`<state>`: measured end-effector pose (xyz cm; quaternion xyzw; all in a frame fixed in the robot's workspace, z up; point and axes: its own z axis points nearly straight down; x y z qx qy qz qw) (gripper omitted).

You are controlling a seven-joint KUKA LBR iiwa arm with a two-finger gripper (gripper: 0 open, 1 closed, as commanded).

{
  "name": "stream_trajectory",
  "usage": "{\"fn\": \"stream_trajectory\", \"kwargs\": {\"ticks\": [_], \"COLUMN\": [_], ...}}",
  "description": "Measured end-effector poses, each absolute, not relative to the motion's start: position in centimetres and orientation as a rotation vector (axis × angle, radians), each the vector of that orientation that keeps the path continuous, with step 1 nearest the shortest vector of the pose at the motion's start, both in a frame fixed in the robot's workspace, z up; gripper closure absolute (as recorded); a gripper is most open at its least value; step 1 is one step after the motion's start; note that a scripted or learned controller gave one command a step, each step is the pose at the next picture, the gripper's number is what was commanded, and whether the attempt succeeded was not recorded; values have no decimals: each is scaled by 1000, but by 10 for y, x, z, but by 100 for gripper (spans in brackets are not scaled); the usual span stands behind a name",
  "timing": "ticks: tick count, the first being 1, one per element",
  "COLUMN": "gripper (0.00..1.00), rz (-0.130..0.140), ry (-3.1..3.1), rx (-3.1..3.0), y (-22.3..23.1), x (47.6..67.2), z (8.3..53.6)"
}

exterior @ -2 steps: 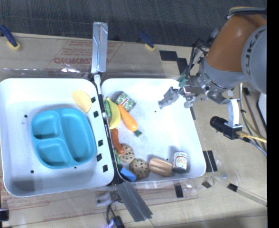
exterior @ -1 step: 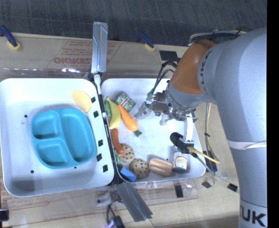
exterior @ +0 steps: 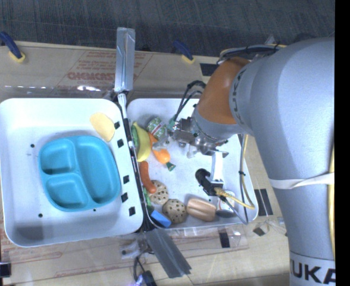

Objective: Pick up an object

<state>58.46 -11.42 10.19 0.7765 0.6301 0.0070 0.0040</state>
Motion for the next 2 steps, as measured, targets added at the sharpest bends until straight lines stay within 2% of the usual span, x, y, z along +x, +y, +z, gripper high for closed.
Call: {"fn": "stream_trajectory", "kwargs": {"ticks": [1, 2], "gripper": [0, 0], "rz": [22, 0], "ry": [1973, 1891], "rx": [2433, 2507], "y": [-115, -123], "x": [585, 560], "z": [102, 151]}}
